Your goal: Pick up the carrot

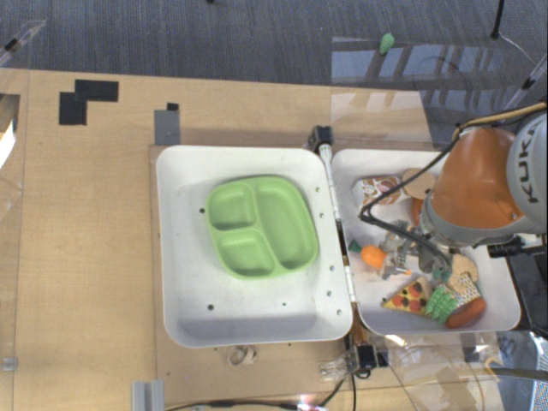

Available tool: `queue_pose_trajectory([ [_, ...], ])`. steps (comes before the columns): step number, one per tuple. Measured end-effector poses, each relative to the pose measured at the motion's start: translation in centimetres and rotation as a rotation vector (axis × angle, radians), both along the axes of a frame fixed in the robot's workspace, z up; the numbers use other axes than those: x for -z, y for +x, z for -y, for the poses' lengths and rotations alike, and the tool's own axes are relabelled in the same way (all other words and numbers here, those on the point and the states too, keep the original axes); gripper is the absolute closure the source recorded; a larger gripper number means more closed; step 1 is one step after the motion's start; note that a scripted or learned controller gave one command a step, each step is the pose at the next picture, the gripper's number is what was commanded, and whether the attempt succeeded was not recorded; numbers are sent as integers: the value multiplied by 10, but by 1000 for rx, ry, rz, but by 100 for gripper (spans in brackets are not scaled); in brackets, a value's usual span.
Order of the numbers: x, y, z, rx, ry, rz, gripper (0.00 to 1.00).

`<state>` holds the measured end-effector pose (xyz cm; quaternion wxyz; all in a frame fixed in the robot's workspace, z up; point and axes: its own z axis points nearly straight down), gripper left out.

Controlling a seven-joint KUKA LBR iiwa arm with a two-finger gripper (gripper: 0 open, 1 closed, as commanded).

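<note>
The pizza slice (409, 297) lies at the right bin's (370, 315) near edge; the carrot (372, 257) sits behind it, by the left wall. My pincer (401, 262) hangs just right of the carrot, and I cannot tell its state through the clutter. I'd shift left and drop straight down, probably clearing the wall.

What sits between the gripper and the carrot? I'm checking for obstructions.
In the camera view, nothing: the gripper sits just right of the carrot, with bare white bin floor between.

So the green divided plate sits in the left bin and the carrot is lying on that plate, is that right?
Not quite. The green divided plate does sit in the left bin, but the carrot is not on it. The camera view shows the carrot in the right bin, near its left wall, beside the end effector.
</note>
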<state>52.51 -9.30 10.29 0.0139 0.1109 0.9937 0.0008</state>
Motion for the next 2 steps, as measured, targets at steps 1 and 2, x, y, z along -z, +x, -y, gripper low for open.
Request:
queue_pose_trajectory([
  [1,-87,-21,-87,-11,5,-9,100],
  [2,-83,-8,-154,54,8,-18,100],
])
